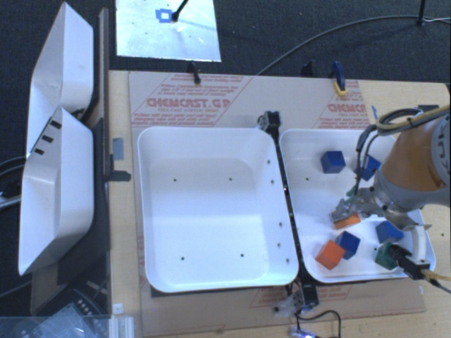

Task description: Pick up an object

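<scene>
Claw (347,212) low in right bin (303,146), fingers' state unclear, tips at a flat orange piece (347,222). Blue cube (333,162) toward bin's far edge.

2 white bins (211,153) hold blue blocks (333,162), orange blocks (330,254) and a green block (385,257).

Dark carpet floor (296,5), brown bench board (211,97), silvery floor plate (167,20)
</scene>
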Motion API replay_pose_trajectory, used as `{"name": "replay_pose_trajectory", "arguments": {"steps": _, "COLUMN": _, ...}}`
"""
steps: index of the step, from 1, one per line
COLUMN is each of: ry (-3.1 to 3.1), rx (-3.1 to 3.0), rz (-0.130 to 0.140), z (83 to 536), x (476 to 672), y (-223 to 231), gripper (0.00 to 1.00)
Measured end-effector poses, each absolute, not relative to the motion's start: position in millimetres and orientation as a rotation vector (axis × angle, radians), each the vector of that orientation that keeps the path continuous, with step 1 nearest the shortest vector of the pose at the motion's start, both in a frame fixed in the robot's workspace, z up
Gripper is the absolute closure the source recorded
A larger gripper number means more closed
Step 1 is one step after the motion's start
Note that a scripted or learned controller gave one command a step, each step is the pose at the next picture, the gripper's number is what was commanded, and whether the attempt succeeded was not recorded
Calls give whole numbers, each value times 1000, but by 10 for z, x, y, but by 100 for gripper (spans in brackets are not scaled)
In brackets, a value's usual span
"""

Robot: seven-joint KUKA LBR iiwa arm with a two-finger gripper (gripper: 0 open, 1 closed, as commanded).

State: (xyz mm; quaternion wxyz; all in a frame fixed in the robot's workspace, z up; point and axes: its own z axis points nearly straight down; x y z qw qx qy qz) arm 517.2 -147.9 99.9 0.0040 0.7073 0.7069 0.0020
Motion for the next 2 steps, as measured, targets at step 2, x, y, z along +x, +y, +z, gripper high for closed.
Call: {"name": "replay_pose_trajectory", "arguments": {"steps": 2, "ry": 2227, "rx": 2213, "rz": 6, "z": 2397, "x": 5470, "y": -180, "gripper": 100}}
